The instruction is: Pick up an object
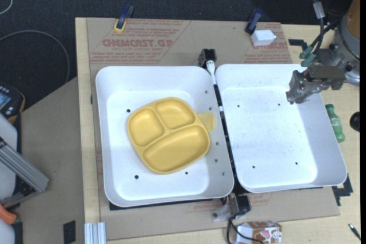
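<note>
Yellow plate [168,134] is waiting far to my gripper's [297,94] side.
I am hovering, gripping nothing I can see; next I need to reach over.

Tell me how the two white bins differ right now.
The left bin holds a yellow divided plate, lying flat a little askew; the right bin shows just its speckled white floor. The pincer hangs over the right bin's far right part, while nothing hangs over the left bin. Both are shallow, white, about the same size, and sit side by side on the board.
</note>
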Tool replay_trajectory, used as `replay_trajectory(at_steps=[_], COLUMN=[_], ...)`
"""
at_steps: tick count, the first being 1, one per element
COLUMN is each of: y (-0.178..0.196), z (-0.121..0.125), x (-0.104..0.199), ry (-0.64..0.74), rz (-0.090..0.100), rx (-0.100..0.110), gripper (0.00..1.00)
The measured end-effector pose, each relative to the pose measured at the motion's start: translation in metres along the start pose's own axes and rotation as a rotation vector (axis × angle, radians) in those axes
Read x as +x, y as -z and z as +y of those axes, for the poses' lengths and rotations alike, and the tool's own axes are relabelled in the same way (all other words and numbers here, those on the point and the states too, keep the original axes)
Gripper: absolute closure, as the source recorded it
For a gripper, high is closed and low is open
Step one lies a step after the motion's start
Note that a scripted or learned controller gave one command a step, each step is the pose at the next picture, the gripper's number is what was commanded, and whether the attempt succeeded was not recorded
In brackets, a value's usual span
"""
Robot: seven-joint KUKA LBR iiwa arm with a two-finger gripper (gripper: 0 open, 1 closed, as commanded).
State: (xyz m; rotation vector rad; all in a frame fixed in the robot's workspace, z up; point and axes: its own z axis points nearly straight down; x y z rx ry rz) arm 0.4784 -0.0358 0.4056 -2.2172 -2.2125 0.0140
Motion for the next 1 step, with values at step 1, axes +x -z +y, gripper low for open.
replay_trajectory(at_steps=[1], y=[-0.0101], z=[0.0006], x=[0.0742], ry=[0.012], rz=[0.002], rx=[-0.009], gripper=[1.00])
